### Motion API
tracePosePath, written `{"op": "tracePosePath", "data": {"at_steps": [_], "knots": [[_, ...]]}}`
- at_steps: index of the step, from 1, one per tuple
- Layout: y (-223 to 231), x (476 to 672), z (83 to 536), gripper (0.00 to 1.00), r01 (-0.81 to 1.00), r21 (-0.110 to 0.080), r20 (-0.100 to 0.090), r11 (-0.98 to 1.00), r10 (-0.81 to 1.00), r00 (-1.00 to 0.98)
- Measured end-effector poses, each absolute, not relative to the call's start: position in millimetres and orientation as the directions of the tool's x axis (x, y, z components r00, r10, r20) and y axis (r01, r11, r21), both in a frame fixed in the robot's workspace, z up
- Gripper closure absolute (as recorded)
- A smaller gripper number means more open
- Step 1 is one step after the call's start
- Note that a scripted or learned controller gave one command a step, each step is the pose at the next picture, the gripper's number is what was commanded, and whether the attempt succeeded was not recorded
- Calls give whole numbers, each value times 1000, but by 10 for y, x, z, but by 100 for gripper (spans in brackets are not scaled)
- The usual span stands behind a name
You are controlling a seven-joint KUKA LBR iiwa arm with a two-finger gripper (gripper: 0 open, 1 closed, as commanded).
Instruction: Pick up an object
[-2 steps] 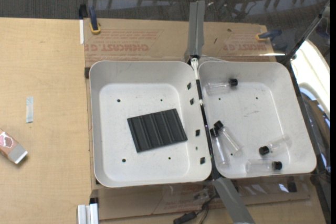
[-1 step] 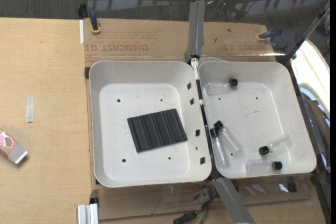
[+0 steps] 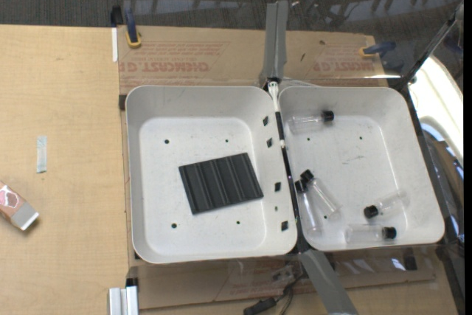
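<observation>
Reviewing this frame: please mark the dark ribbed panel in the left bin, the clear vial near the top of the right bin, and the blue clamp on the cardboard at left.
dark ribbed panel [image 3: 220,182], camera view, centre of its surface
clear vial [image 3: 313,119], camera view, clear body beside its black cap
blue clamp [image 3: 131,32], camera view, its handle

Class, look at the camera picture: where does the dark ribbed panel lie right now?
The dark ribbed panel lies flat near the middle of the left bin in the camera view, apart from the clear vials in the right bin.
</observation>
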State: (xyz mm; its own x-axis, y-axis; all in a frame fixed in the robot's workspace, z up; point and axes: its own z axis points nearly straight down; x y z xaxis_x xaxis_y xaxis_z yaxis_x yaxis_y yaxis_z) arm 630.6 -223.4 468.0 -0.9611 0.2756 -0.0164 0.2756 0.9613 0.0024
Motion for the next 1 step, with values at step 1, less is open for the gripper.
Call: {"op": "tracePosePath", "data": {"at_steps": [1], "knots": [[-2239,6321,4766,100,276,3,-20,961,276,-961]]}}
